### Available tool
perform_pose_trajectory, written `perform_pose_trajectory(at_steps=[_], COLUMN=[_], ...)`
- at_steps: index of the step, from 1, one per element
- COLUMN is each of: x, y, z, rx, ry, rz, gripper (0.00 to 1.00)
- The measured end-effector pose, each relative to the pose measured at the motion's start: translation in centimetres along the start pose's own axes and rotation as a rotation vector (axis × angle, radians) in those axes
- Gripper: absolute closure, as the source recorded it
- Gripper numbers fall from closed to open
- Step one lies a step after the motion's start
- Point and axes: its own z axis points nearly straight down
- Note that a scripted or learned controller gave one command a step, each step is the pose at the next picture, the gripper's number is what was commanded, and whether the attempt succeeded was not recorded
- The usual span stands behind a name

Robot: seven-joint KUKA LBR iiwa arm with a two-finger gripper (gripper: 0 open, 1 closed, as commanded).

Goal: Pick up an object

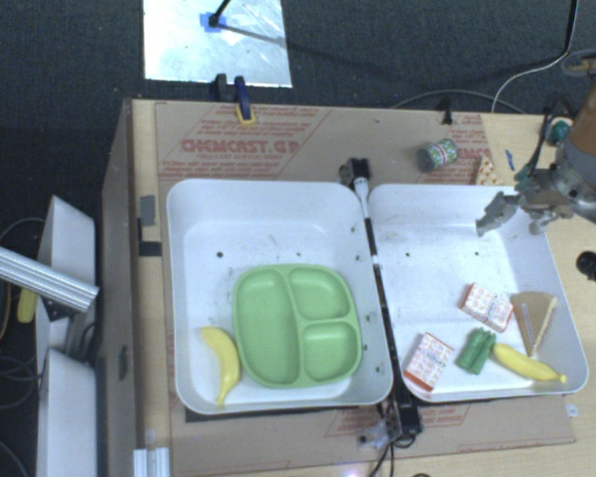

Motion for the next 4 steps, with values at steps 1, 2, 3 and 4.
perform_pose_trajectory(at_steps=[1,2,3,4], x=[-3.1,-3.1,-3.1,-3.1], y=[-4.4,-8.6,-8.5,-1.3], z=[7.3,2.6,1.6,-3.7], rx=[0.002,0.0,-0.003,-0.003], ry=[0.0,0.0,0.0,-0.001], rz=[0.002,0.002,0.0,-0.001], gripper=[0.0,0.0,1.0,1.0])
